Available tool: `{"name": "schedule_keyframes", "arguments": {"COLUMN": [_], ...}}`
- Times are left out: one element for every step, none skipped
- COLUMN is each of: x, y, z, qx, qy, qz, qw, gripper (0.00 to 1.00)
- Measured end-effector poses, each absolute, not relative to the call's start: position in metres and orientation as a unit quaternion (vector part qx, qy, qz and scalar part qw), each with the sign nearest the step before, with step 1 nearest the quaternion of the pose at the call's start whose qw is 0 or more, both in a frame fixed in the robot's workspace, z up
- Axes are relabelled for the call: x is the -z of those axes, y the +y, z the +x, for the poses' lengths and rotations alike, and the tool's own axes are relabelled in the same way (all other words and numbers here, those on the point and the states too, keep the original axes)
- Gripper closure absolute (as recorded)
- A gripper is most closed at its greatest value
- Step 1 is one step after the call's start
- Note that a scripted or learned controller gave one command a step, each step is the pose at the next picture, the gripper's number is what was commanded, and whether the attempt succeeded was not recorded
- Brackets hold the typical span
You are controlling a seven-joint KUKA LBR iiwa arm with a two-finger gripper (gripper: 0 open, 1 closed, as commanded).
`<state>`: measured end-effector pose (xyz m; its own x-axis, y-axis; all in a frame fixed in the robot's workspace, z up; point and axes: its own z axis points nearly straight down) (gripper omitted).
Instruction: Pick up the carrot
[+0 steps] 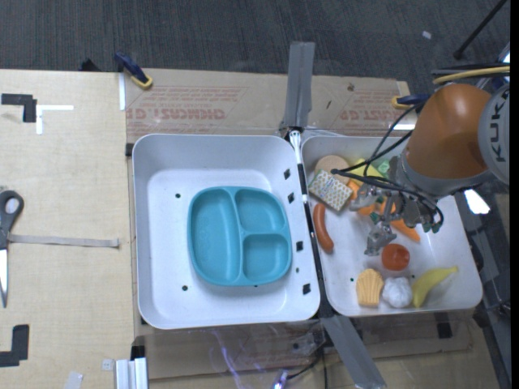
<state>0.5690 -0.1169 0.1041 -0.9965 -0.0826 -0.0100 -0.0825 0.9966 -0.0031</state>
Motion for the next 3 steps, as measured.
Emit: {"name": "schedule_keyframes", "arguments": {"x": [-0.115, -0.093, -0.093], "y": [-0.117, -0.140, -0.139], "z": [0.571, 0.525, 0.525], "qx": [0.0023, 0.0008, 0.0008], "qy": [0.999, 0.980, 0.980], "qz": [-0.042, -0.197, -0.197], "qw": [0.008, 0.002, 0.002], "gripper": [1.00, 1.00, 0.00]}}
